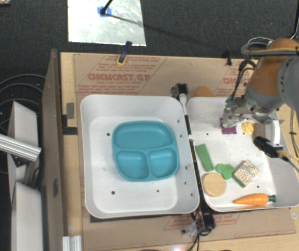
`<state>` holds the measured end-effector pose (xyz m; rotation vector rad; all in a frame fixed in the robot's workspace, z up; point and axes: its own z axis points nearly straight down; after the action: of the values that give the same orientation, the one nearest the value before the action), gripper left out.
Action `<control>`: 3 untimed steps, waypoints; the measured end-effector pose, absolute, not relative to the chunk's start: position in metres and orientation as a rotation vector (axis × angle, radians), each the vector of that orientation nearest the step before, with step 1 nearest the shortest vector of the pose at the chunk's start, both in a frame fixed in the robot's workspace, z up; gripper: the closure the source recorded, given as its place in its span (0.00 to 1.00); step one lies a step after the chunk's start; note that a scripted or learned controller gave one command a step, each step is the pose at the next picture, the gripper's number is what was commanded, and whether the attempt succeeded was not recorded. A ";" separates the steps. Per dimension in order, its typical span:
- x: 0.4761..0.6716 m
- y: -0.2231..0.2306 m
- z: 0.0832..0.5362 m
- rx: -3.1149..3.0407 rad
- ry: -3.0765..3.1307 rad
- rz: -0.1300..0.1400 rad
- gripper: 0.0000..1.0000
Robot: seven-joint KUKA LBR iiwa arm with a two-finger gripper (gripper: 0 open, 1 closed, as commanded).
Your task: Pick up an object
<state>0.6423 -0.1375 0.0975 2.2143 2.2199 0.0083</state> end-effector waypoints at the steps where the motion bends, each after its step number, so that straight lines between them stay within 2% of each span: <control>1: 0.609 -0.096 0.230 2.212 2.226 0.006 1.00; 2: 0.610 -0.098 0.224 2.216 2.224 0.003 0.00; 3: 0.651 -0.153 0.154 2.215 2.218 0.006 0.00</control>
<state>0.6509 -0.1527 0.1538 2.2149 2.2176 0.0061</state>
